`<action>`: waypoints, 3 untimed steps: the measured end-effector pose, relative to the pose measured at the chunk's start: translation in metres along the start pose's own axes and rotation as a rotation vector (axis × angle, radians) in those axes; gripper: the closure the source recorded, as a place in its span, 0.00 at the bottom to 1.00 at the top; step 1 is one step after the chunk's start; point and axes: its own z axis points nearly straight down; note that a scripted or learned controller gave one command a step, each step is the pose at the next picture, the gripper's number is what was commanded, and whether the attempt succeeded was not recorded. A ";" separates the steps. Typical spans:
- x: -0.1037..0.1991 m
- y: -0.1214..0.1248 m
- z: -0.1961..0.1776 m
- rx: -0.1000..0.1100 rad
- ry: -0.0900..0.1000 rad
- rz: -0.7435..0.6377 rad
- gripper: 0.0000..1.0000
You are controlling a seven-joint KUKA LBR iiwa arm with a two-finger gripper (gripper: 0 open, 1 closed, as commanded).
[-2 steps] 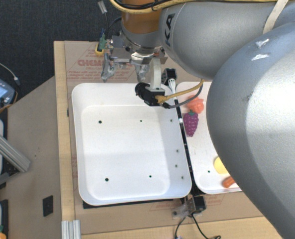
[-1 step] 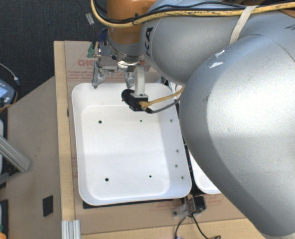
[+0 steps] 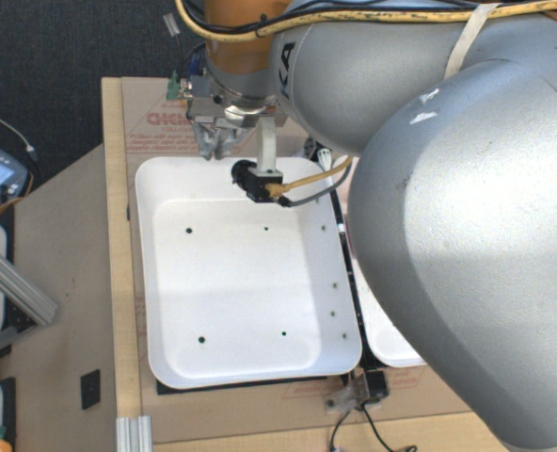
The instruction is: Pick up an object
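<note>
Gripper (image 3: 218, 142) above far rim of left bin (image 3: 145, 271), pointing down; open or closed state not discernible. Left bin floor white with small dark dots (image 3: 189, 231). Right bin (image 3: 391, 347) mostly covered by grey arm (image 3: 467, 205); location of object not discernible.

A: Left bin (image 3: 231, 290) floor lies wide open, rim to rim, only the gripper (image 3: 213, 147) crowding its far edge!
B: Right bin (image 3: 391, 348), though: the arm (image 3: 467, 205) hangs across it, seemingly just one corner free.
</note>
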 end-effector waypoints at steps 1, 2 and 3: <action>0.001 0.000 -0.010 -0.003 0.000 -0.002 1.00; 0.002 0.001 -0.021 -0.006 0.000 -0.003 1.00; 0.003 0.001 -0.031 -0.009 0.000 -0.004 1.00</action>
